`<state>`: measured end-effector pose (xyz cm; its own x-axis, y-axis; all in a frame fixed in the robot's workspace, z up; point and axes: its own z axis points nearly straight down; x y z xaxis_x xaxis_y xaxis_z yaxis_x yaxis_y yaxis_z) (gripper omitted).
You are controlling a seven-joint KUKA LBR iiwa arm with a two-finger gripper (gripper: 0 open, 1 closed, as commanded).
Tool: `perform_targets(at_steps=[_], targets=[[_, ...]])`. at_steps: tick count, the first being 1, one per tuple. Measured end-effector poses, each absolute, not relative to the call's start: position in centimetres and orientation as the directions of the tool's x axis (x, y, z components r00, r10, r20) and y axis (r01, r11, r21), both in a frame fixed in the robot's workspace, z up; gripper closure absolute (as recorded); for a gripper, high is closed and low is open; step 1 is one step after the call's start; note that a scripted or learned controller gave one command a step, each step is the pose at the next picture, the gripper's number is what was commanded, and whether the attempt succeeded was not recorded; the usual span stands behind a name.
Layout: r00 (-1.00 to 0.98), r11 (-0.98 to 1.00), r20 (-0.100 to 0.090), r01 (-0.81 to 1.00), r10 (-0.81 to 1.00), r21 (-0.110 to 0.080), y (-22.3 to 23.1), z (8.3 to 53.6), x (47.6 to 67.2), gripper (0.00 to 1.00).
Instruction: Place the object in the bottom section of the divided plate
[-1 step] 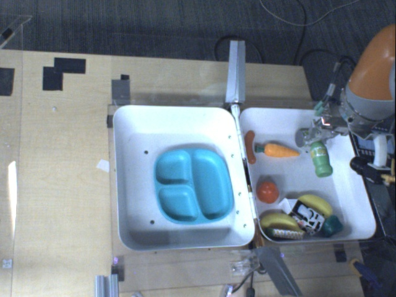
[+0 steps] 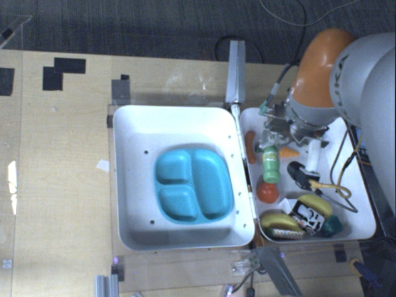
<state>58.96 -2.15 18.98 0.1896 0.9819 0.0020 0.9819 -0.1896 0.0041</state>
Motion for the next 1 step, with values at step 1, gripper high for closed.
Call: perform_targets(at_steps=[1], targets=[[-0.107,0.107,0.001,0.994,0.994,0.005,4.53,23.12,57.22,1.0]])
